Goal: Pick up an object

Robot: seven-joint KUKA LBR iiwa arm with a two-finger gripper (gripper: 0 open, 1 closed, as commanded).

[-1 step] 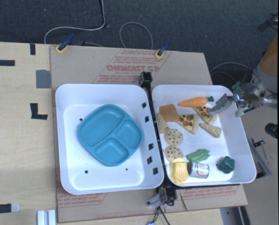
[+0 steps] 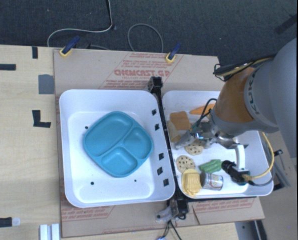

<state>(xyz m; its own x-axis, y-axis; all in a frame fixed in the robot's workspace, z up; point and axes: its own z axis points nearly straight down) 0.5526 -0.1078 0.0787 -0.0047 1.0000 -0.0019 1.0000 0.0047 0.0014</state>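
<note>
Robotics lab bench: clamped cardboard base [image 2: 138, 71], taped markers [image 2: 38, 119], trailing cables [image 2: 108, 14].

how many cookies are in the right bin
2. One cookie lies near the bin's left wall, above the yellow item. The other cookie sits just up and right of it, by the claw. The arm may hide more.

Red print "CHEMCAST GP", seen upside down, on the brown cardboard sheet [image 2: 138, 73] under the bins.
</note>
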